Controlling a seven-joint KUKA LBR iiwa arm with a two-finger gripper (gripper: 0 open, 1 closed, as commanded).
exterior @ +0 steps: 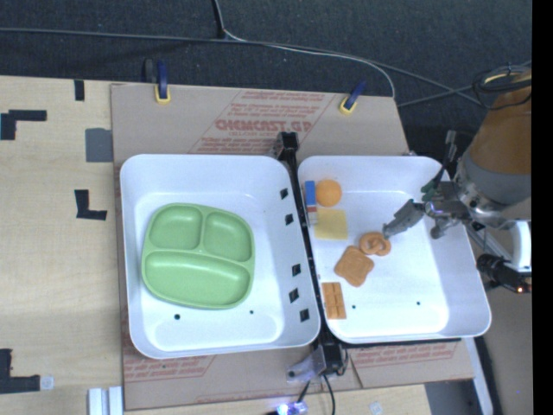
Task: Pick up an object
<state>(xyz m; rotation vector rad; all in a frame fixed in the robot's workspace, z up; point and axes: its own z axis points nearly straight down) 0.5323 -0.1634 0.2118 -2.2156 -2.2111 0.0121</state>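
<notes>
White plastic forms both bins on the tabletop (52,232). The left bin (138,180) holds a green divided plate (199,256). The right bin (449,318) holds an orange ball (328,192), a pale yellow square (331,224), a small blue piece (309,195), a round brown pastry (375,245), a tan toast-like piece (354,266) and a thin cracker (333,300). The pincer (399,224) hangs low just right of the pastry, nothing between its tips; whether it is open I cannot tell.
</notes>
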